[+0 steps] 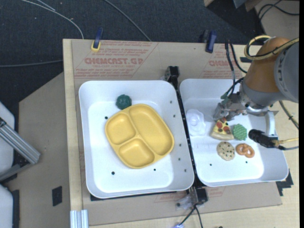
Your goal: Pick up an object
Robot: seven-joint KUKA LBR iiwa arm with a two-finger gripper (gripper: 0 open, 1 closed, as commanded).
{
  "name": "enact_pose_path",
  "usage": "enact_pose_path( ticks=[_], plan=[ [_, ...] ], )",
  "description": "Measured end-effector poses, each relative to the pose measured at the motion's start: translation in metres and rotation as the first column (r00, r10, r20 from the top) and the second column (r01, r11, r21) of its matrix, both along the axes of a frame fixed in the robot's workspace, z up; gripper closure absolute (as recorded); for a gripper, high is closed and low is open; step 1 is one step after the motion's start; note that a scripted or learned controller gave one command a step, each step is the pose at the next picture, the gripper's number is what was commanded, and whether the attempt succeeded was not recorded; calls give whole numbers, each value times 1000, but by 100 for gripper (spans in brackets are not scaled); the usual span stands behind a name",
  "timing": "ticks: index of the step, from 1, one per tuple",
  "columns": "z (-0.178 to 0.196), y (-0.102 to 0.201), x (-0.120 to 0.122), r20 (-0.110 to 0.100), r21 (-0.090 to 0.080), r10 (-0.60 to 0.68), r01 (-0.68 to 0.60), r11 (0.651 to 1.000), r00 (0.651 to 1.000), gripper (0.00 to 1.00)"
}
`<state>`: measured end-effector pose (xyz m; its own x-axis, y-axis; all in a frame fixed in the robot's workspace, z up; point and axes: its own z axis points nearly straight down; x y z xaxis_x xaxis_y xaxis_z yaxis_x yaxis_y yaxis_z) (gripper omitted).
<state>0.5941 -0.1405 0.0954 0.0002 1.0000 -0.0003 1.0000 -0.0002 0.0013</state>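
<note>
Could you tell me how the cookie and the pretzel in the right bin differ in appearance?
The cookie is a solid, pale tan disc with dark specks, whereas the pretzel is a darker orange-brown twisted loop with holes through it. The cookie lies nearer the bin divider, the pretzel nearer the arm's side. Both are small, lie flat in the right bin, side by side, below the pizza slice.

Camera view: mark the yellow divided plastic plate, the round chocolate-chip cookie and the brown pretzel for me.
Yellow divided plastic plate [139, 135], camera view, on its central ridge.
Round chocolate-chip cookie [226, 150], camera view, on its top face.
Brown pretzel [245, 150], camera view, on its middle twist.
</note>
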Motion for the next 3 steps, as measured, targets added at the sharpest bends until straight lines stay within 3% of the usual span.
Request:
enact_pose_path(
  ticks=[1,3],
  plan=[
    [63,5,3,6,-2,2,-2,1000,1000,100],
    [155,-1,0,6,-2,1,-1,1000,1000,100]
  ],
)
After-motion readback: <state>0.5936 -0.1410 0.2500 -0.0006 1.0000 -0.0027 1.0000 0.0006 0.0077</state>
